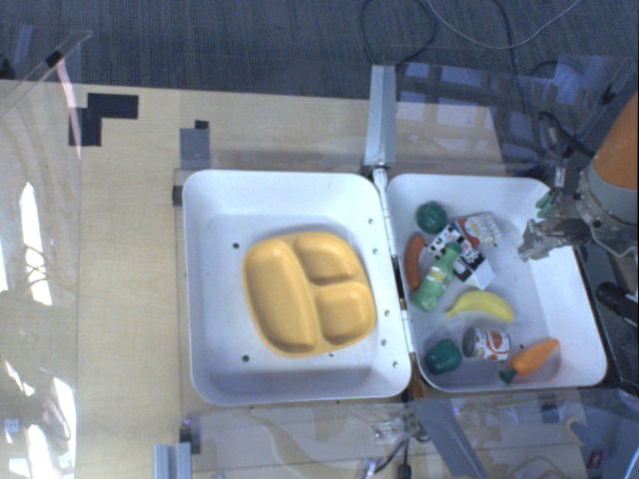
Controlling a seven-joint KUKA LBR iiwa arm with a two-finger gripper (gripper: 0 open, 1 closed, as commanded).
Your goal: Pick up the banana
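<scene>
Yellow and gently curved, the banana you want lies in the right-hand shallow white bin, near its middle, flat on the floor. Your grey two-finger gripper hangs over the bin's right side, up and to the right of the fruit and apart from it, with nothing between its fingers; how wide they stand cannot be told from this angle.

Around the banana you can see a green plastic bottle just to its left, leaning against a black-and-white patterned carton, with a red-and-white packet beyond. A dark green round fruit sits toward the bin's far side, and a reddish sausage-shaped piece lies along the left wall. Nearer you, a second dark green lump, a small printed can on its side and an orange carrot line the front.

In the left-hand white bin rests a yellow three-compartment plastic tray.
</scene>
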